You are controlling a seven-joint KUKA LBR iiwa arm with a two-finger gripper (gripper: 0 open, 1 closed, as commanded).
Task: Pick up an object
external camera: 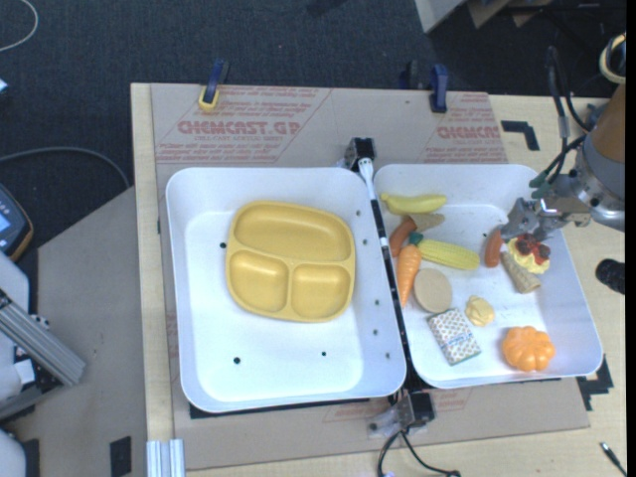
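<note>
Beside tool (524, 225): cake slice (525, 264); sausage (492, 248)

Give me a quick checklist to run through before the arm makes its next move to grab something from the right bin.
1. Gripper is over the right bin: ok, it sits near the far right side.
2. A thing lies under the gripper: ok, a small cake slice and a red piece lie just beside it.
3. Fingers open wide enough: cannot tell.
4. Something already held: cannot tell.
5. Target has free room around it: not ok, the cake slice and the red piece lie close together.
6. Other picks on hand: ok, the pumpkin, the banana and the carrot lie in the same bin; the yellow plate is in the left bin.
</note>
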